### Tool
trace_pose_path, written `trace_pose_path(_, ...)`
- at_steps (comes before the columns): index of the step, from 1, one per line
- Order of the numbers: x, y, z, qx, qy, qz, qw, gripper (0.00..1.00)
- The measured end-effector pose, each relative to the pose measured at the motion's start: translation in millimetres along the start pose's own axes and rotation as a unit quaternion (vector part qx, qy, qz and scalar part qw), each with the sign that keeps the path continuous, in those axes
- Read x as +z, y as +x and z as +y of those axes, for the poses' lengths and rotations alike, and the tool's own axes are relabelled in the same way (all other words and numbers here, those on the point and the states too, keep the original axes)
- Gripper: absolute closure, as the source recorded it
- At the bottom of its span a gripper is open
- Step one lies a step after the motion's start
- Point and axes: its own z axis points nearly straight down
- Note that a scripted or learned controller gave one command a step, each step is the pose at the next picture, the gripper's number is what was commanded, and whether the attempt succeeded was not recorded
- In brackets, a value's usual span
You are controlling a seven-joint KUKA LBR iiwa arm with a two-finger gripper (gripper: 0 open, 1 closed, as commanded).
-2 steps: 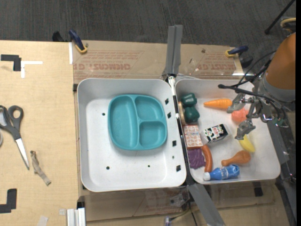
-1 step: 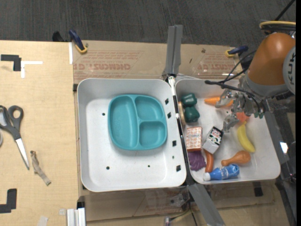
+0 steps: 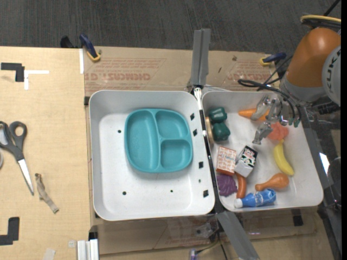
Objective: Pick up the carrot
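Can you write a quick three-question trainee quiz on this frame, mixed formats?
1. True or false: the teal divided plate lies in the right bin.
2. Which thing lies nearest the gripper? A. banana B. carrot C. blue bottle
3. Fill in: the scissors lie on the bench to the ___ of both bins in the camera view.

Key:
1. False; it lies in the left bin.
2. B; the carrot lies just left of the gripper, at the right bin's far side.
3. Left.
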Motion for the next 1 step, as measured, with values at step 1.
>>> trace_pose_path(1, -13.5, -5.4, 0.4, -0.001, 0.002, -0.015, 0.9999, 1.00)
